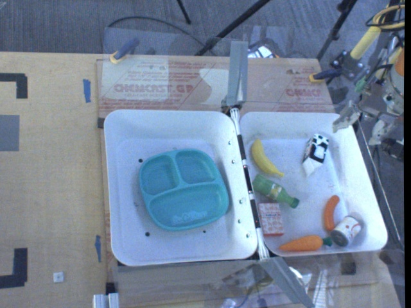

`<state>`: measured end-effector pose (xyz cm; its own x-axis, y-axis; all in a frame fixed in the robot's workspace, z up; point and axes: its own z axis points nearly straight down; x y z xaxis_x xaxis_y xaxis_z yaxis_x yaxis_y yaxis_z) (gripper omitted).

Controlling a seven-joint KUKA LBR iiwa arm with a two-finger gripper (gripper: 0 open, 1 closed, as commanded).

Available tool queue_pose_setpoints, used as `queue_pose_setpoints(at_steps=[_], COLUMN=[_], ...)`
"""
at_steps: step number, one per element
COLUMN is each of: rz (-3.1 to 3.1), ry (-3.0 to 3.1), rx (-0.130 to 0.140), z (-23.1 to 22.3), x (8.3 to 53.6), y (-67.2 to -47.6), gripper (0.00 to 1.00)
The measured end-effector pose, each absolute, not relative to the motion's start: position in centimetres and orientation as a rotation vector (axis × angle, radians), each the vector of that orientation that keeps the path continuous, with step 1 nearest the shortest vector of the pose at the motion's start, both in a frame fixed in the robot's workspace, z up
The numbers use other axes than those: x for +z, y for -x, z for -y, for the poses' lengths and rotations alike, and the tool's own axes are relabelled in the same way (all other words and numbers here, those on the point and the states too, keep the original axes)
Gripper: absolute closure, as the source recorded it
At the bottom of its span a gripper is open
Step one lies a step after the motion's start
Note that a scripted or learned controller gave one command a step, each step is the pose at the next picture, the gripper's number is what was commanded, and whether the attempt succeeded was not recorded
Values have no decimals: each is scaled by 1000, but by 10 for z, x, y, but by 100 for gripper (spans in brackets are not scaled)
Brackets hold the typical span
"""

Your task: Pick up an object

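A: The tool (pixel 350 115) sits at the upper right, over the far right corner of the right bin (pixel 376 197). Nothing lies between its fingers. Whether they stand apart or together, I cannot tell; the metal there is too cluttered to read.

B: Noted. Then, largest to smallest. The desk (pixel 51 172) carries both bins side by side, so things can be drawn from one and set in the other.

A: The left bin (pixel 122 133) holds one thing, a teal divided plate (pixel 184 189), lying flat near the middle. Judgement: too broad and low for an easy pinch.

B: The right bin holds the pickable items, well spread out, which leaves finger room around most of them. A yellow banana (pixel 264 159) lies near the dividing wall. Below it a green bottle (pixel 274 192) lies on its side, tilted.

A: An orange carrot (pixel 302 243) lies along the near wall. A red carton (pixel 270 219) sits against the divider, likely awkward to straddle.

B: A black-and-white toy (pixel 314 154) lies nearest the tool, apart from the rest. Judgement: the likeliest candidate.

A: Smallest: a short orange-red piece (pixel 330 212) and a white can (pixel 347 230), just beside each other near the right wall. That closeness could spoil a grasp.
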<state>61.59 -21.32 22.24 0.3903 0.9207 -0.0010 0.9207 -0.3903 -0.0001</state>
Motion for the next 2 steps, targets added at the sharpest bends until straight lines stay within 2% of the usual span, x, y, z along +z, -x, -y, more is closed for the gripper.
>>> queue_pose_setpoints(at_steps=[1,2], rz=[-1551,-1461], ry=[-2732,-2789], rx=[-1,-17], z=[149,102], x=[94,92], y=[-635,-665], gripper=[0,0])
